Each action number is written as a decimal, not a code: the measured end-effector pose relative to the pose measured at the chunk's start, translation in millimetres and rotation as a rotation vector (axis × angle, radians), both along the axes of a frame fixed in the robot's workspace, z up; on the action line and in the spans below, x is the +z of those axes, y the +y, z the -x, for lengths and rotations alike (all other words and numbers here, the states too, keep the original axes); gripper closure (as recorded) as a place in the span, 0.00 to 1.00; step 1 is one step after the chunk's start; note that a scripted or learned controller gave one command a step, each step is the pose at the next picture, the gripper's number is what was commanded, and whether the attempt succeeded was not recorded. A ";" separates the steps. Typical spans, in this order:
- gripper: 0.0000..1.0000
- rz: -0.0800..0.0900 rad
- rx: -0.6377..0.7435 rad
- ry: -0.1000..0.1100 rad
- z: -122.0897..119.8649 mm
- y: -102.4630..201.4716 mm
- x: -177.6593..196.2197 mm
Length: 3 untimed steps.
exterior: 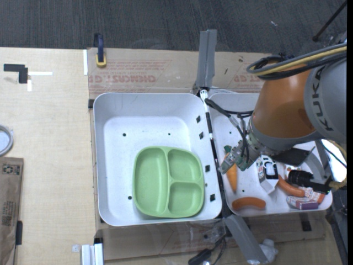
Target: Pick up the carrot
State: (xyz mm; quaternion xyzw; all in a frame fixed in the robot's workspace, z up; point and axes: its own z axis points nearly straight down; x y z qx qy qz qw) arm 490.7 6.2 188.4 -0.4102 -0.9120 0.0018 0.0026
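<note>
Counting, we see one carrot [233, 178] standing lengthwise top-to-bottom beneath the gripper [234, 160], one green plate [168, 182], two bins [110, 148].

You are seeing white letters on the grey arm [331, 101] at the right edge; they are reading "KU", and the rest is running out of view. On the cardboard sheet [149, 70] behind the bins, red print is lying upside down, too faint to read. A brown paper bag [8, 195] at the left is showing a small recycling-type sign.
</note>
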 end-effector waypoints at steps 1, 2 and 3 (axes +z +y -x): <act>1.00 -0.001 0.210 -0.003 -52.8 -40.0 0.4; 1.00 -0.003 0.497 -0.002 -15.2 -0.4 18.1; 1.00 -0.003 0.705 -0.006 -68.2 -45.9 56.4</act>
